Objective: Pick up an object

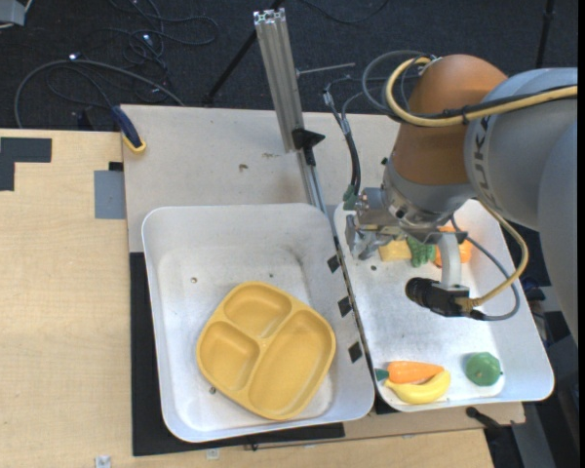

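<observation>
My gripper (364,247) hangs low over the far left part of the right bin (419,344), close to the wall between the two bins. Just to its right lie a pale yellow piece (397,252), a small green piece (424,254) and an orange piece (465,252), all partly hidden by the wrist. At the bin's near edge an orange carrot (414,370) rests on a yellow banana (424,390). A round green fruit (483,368) sits to their right. I see nothing between the fingers.
A yellow divided plate (265,349) lies in the left bin (175,261), toward its near right corner. An upright aluminium post (281,81) stands behind the bins. The bulky arm covers the right bin's far right side.
</observation>
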### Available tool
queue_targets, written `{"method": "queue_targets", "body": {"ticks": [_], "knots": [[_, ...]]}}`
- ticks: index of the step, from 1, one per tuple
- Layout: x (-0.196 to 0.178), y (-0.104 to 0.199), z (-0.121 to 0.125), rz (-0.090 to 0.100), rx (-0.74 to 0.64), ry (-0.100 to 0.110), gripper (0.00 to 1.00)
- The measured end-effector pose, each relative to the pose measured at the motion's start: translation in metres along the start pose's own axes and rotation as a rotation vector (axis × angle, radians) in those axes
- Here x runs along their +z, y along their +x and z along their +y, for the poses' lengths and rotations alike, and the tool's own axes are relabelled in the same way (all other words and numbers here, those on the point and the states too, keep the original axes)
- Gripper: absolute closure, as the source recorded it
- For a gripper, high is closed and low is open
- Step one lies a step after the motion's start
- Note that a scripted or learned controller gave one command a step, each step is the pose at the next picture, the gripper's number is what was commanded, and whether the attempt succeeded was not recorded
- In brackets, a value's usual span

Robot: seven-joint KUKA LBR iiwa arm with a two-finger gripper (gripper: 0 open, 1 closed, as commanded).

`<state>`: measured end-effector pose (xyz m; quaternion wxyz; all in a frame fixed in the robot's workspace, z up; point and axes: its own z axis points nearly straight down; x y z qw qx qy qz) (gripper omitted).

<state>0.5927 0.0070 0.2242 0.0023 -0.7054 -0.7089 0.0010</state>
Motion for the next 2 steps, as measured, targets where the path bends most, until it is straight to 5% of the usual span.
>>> {"method": "queue_targets", "body": {"ticks": [2], "knots": [[0.005, 0.095, -0.017, -0.001, 0.0, 0.001, 1.0]]}}
